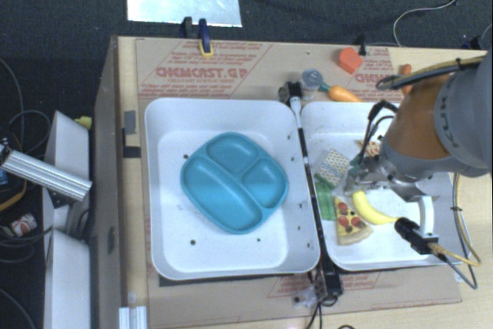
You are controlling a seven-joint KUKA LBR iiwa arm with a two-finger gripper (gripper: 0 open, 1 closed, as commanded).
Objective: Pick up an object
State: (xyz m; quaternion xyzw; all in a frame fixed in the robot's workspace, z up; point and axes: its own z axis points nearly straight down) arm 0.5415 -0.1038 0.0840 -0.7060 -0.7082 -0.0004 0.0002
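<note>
- The desk (pixel 231 65) carries two shallow white bins side by side, and the arm (pixel 431 119), grey with an orange band, reaches in from the right over the right bin (pixel 339 115).
- The hand (pixel 360 179) sits low inside the right bin, at the left end of the arm, just above a yellow toy banana (pixel 372 210). Whether it is spread, pressed together or pinching anything I cannot tell; the wrist hides that part.
- The banana lies on the bin floor in the lower half of the right bin, curving from near the hand toward the lower right.
- A toy pizza slice (pixel 351 226) lies just beside the banana on its left, near the bin's front wall.
- A green flat piece (pixel 326 206) lies left of the banana, close to the divide between the bins.
- A small pale object with a checked pattern (pixel 334 161) rests above it, to the left of the hand.
- The left bin (pixel 166 166) holds a blue divided plate (pixel 233 182), lying flat near its middle.
- Behind the right bin, on the desk, lie an orange toy carrot (pixel 340 94) and an orange block (pixel 350 59), well apart from the hand.
</note>
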